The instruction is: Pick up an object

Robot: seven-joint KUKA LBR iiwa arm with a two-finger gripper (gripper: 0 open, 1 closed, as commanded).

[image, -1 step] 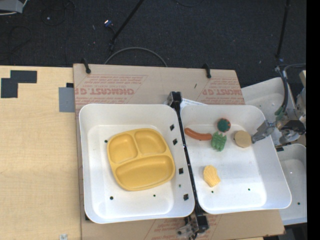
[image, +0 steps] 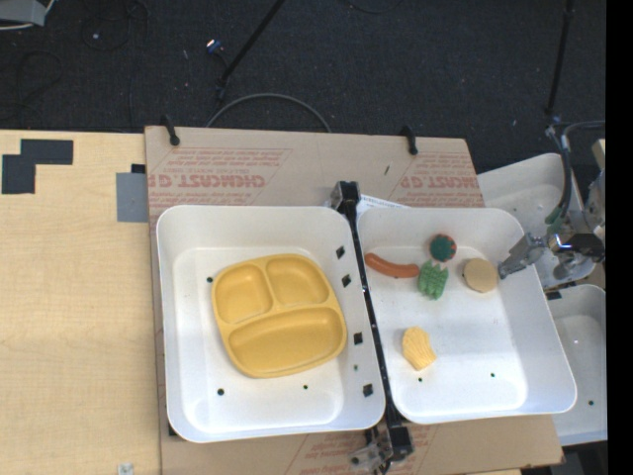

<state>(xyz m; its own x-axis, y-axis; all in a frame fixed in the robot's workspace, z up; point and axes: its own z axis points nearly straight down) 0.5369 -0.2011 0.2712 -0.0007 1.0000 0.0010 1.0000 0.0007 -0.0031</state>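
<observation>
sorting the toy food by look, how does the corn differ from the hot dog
The corn is yellow, short and stubby; the hot dog is orange-red, long and thin. The corn lies near the front of the right bin, alone; the hot dog lies farther back, near the green toy. Both rest flat in that bin.

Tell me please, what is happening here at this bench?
A robot arm reaches in from the right, and its gripper sits at the right bin's edge, close to a tan round piece. Nothing is visibly held. That bin also holds a sausage, a green toy, a small teal and red piece and a corn cob. The left bin holds a yellow divided tray.
</observation>
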